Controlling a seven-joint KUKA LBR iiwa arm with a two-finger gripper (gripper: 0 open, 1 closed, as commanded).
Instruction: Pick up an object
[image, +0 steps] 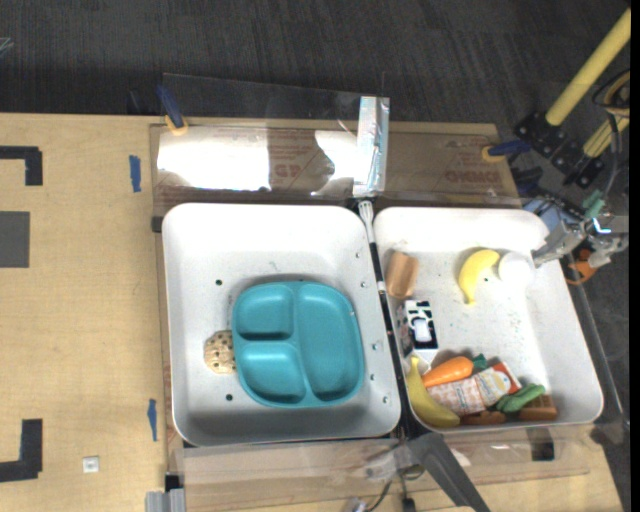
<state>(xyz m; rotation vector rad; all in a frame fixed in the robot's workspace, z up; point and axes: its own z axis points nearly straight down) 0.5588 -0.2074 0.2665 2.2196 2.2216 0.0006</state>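
A cardboard-topped bench under a dark carpeted floor carries two shallow white bins side by side, the left bin (190, 250) and the right bin (570, 330), with a clear plastic sheet (300, 150) propped behind them. The likeliest thing to pick is the small yellow banana-shaped piece (478, 272), lying alone in the upper part of the right bin with its curve running roughly up and down the view. It lies to the left of and slightly below the gripper (560, 243), which hangs over the bin's upper right corner near the rim; whether it is released or clenched cannot be told, since that part of the view is cluttered and blurred. Just beside the yellow piece on its right sits a pale rounded thing (515, 266), too washed out to name, lying between it and the gripper. Further left, a tan cylinder (400, 274) stands against the dividing wall, with a black-and-white tag (422, 324) below it. The lower part of the bin is crowded: a larger banana (425, 398), a carrot (447, 370), a printed packet (478, 388) and something green (522, 398) lie touching or overlapping. The bare floor around the yellow piece gives room to descend, judged better than the pile. In the left bin, a teal divided plate (297, 342) has a cookie (219, 351) touching its left edge.
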